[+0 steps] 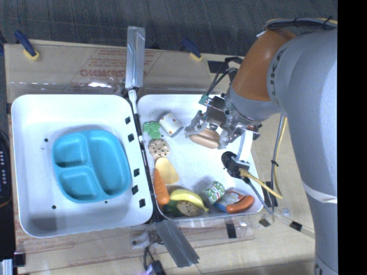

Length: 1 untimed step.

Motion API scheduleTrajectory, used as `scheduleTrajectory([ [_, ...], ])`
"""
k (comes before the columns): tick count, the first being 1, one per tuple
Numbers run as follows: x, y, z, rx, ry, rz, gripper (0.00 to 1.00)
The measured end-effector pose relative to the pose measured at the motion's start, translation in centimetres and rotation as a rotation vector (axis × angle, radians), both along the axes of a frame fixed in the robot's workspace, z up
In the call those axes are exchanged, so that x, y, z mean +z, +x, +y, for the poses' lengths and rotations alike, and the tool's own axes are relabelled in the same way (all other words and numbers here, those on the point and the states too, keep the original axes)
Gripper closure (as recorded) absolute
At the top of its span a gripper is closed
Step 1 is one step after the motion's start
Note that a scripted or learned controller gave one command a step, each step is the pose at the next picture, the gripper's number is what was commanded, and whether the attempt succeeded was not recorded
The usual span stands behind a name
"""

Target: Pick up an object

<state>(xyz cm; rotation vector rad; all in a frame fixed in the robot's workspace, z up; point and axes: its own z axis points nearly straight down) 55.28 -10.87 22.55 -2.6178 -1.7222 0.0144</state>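
White left bin with a blue divided plate inside. White right bin crowded: carrot, banana, cookie, green can, sausage near the front rim. Tool low over the right bin, clenched on a tan bread roll between its fingers.

A tan, oblong bun-like piece lies lengthwise between the fingers of the gripper, directly under the wrist, above the right bin's white floor. Whether it touches that floor cannot be told.
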Motion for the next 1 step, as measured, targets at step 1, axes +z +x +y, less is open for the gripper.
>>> scheduleTrajectory([
  [1,0.68,0.04,0.03,0.009,0.0,0.007,1.0],
])
